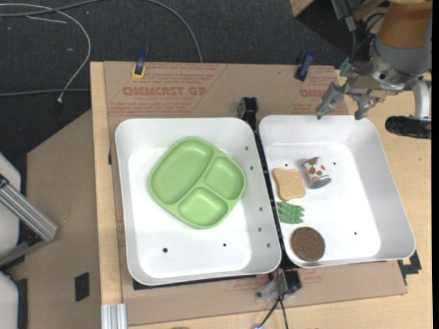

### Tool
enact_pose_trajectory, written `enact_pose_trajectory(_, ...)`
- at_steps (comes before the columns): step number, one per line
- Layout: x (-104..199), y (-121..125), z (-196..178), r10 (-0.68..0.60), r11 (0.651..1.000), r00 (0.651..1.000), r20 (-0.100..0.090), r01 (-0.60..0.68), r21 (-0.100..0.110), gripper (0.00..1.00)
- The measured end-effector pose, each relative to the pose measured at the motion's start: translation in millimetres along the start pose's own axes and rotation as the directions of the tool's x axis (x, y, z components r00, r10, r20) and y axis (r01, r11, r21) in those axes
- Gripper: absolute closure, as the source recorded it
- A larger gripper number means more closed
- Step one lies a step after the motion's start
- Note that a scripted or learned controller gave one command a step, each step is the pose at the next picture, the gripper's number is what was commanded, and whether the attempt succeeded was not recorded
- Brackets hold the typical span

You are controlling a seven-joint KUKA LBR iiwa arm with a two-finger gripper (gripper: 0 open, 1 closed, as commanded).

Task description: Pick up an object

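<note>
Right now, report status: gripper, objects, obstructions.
Gripper open, holding nothing, above right bin's far edge. Can, toast, pea pods, brown cookie lie untouched. Nothing blocking.

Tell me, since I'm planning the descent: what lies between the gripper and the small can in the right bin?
In the camera view, only bare white bin floor separates the open gripper from the small can.

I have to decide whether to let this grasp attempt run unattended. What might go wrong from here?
1. The toast slice, pea pods and brown cookie lie flat and close along the right bin's left wall, so the fingers may slide off or nudge a neighbour.
2. The small can lies tilted and might roll.
3. The open gripper hovers over the bin's far rim and could clip it descending.
</note>
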State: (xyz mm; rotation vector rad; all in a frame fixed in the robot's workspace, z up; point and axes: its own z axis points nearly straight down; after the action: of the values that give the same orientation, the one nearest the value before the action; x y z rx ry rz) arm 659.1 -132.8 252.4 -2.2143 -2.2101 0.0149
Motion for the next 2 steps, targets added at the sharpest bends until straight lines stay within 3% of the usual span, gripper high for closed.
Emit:
enact_pose_trajectory(1, 0, 2, -9, -0.002, 1.000, 1.000, 0.002, 0.002, -0.014, 0.00)
enact_pose_trajectory(2, 2, -2, 53, -0.002, 1.000, 1.000, 0.001, 0.002, -0.009, 0.00)
